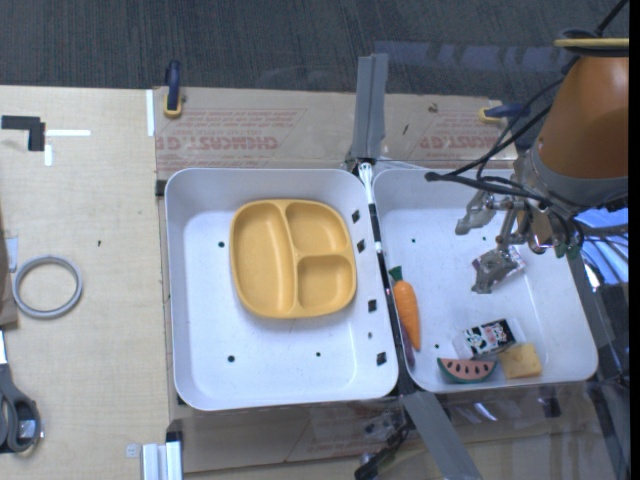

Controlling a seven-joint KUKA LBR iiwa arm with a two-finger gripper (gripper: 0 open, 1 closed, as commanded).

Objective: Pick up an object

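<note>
My gripper (487, 243) hangs over the middle of the right bin (430, 223), open, with nothing between its fingers. Several small objects lie in that bin's near corner, below and apart from the gripper. An orange carrot (405, 311) lies along the left wall. A black-and-white small carton (485, 336), a watermelon slice (467, 370) and a yellow block (521, 360) sit close together by the front wall. The carton is the nearest to the gripper.
A yellow divided plate (294, 258) fills the middle of the left bin (200, 368). On the wooden bench to the left lie a grey tape ring (45, 286) and scissors (15, 420). Cables trail from the arm over the right bin's far edge.
</note>
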